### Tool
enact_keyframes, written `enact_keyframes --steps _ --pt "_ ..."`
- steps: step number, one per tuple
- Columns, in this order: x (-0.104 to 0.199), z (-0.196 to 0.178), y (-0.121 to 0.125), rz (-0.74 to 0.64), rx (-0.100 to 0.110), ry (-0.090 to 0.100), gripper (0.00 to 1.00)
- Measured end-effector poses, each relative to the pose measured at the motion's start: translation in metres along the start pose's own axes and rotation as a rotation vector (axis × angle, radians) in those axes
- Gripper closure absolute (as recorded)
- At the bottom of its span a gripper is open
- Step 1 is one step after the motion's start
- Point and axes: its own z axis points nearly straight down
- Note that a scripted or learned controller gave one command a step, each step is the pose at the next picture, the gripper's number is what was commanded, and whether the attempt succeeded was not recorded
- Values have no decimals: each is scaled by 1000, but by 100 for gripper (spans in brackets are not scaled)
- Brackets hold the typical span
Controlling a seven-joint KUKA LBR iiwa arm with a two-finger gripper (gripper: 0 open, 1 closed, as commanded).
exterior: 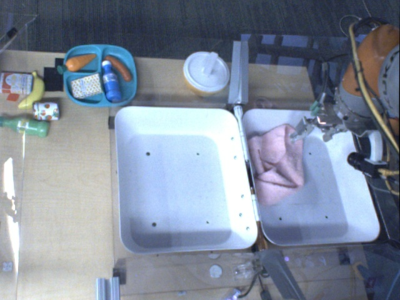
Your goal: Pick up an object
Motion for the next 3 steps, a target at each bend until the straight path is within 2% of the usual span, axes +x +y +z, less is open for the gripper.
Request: enact_keyframes --steps 1,2,3 --pt "19 75 20 -120 -7 -1 0" --pt "23 74 -20 -199 -8 -2 0" --pt "11 73 -73 -238 -10 -3 0"
